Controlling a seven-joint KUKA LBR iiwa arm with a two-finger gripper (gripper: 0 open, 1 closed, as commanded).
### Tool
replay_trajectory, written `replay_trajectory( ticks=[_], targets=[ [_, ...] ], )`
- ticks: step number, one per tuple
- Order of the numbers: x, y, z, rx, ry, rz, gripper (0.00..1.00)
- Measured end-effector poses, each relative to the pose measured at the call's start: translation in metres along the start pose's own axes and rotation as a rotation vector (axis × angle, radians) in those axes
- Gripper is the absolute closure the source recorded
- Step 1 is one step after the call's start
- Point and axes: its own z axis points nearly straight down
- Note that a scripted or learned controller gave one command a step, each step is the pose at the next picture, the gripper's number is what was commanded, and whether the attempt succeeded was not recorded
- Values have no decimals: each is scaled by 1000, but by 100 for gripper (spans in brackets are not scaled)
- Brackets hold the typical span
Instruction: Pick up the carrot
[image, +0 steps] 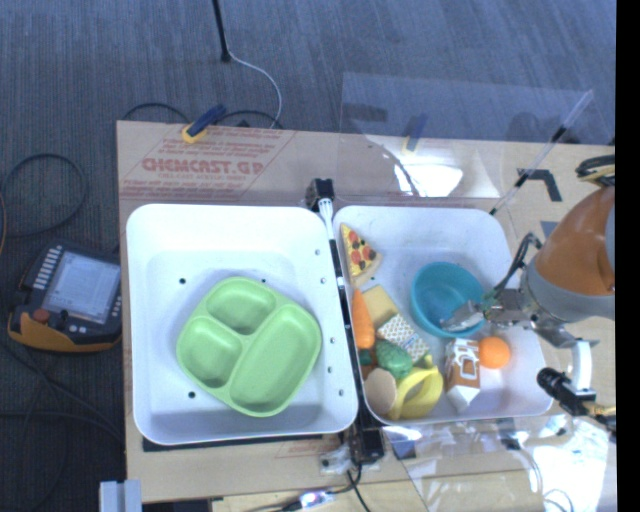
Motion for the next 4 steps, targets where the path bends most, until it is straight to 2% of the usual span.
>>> replay_trajectory(
  ticks=[1,2,3,4],
  targets=[
    [-2,-13,9,31,3,-298,0],
    [-12,-17,10,41,8,-641,0],
    [-10,-12,10,22,4,-1033,0],
    [-2,-4,-3,-8,-3,-1503,0]
  ],
)
